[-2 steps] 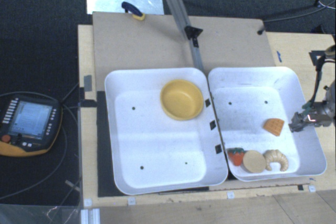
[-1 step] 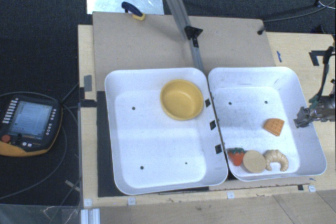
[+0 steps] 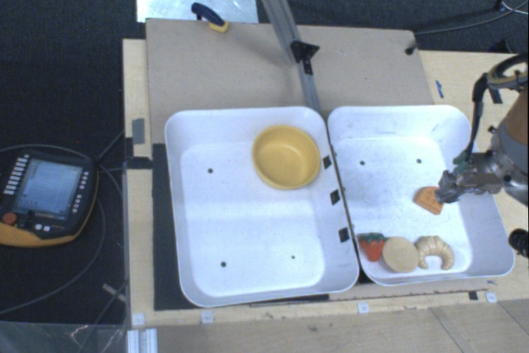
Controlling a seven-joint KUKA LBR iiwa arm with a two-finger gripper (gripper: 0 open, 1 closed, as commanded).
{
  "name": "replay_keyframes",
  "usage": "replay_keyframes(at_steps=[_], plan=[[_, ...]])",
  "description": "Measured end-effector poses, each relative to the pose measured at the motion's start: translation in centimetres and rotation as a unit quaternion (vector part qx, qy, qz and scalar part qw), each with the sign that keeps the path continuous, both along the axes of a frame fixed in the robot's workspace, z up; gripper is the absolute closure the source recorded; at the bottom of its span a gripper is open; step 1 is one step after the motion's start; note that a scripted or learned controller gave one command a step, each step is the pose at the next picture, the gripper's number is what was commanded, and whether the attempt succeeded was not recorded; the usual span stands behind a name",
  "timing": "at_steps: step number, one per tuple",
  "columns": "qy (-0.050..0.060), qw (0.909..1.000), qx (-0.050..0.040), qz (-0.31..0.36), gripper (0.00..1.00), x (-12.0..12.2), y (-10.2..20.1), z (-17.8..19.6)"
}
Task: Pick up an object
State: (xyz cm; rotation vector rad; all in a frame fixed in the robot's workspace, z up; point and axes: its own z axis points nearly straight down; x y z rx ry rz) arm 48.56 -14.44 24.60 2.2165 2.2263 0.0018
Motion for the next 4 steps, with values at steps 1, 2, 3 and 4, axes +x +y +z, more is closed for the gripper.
replay_keyframes(at_steps=[1, 2, 3, 4], plan=[[0.000, 1.0000, 0.0002, 0.000, 1.00, 0.3, 5.4, 0.5], [0.000, 1.0000, 0.0001, 0.001, 1.00, 0.7, 10.8, -0.6], [0.001, 1.0000, 0.0001, 0.000, 1.00, 2.3, 15.6, -1.7], [0.000, 1.0000, 0.0002, 0.000, 1.00, 2.5, 20.3, -1.7]])
